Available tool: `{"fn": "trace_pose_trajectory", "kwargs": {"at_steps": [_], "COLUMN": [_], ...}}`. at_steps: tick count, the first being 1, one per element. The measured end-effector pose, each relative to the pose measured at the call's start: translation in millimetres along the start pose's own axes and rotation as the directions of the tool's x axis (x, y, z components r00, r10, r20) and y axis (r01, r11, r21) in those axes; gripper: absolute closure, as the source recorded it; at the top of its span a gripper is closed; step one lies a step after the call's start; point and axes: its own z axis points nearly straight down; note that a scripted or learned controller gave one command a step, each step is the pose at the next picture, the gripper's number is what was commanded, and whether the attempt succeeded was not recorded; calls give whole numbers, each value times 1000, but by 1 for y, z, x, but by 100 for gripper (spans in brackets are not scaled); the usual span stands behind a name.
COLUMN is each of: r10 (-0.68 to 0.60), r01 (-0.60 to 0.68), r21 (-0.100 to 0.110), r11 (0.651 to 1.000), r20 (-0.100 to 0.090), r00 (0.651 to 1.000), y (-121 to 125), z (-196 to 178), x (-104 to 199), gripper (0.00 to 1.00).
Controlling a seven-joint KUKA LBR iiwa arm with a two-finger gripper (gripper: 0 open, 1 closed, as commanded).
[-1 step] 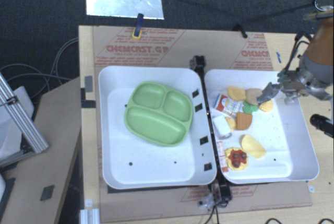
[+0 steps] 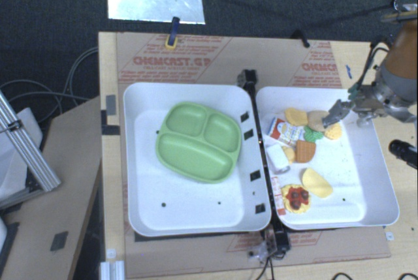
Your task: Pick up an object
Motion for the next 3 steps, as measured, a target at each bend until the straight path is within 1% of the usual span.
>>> {"fn": "trace_pose_trajectory", "kwargs": {"at_steps": [1, 2, 3], "r10": [1, 0, 4], "r01": [-1, 0, -3], "r21": [3, -1, -19], "r11": [1000, 1000, 1000], "r20": [-1, 0, 8], "r00": [1000, 1000, 1000], "y": [2, 6, 11], "z": [61, 104, 113], "x": [6, 12, 9], "gripper": [0, 0, 0]}}
